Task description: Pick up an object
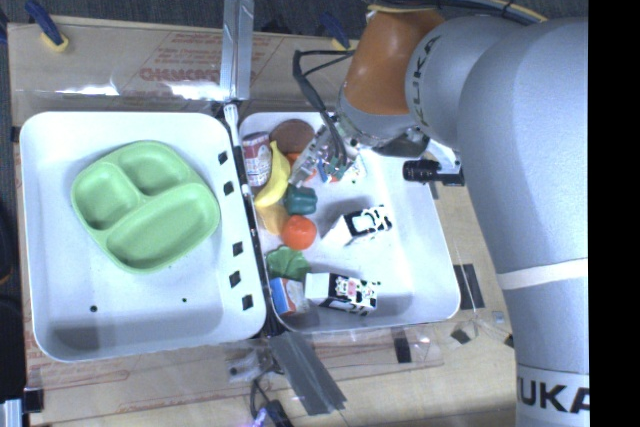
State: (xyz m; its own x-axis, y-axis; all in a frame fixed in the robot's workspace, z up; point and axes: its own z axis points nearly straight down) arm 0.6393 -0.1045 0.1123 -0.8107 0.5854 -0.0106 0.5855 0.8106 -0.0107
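Note:
The right bin (pixel 425 260) holds a row of small objects along its left wall. From back to front these are a brown round item (pixel 292 133), a small can (pixel 256 158), a yellow banana (pixel 274 183), a dark teal piece (pixel 300 201), an orange ball (pixel 298 232), a green leafy piece (pixel 287 263) and a small carton (pixel 289 295). Two cow-patterned boxes lie nearer the middle, one (pixel 366 223) above the other (pixel 352 292). My gripper (pixel 322 162) is low in the bin's back part, just right of the banana and above the teal piece.
The left bin (pixel 60 315) carries a green divided plate (pixel 145 205). The grey arm with its orange band (pixel 390 65) covers the right bin's back right corner. A metal bar (pixel 237 45) stands behind the gap between the bins.

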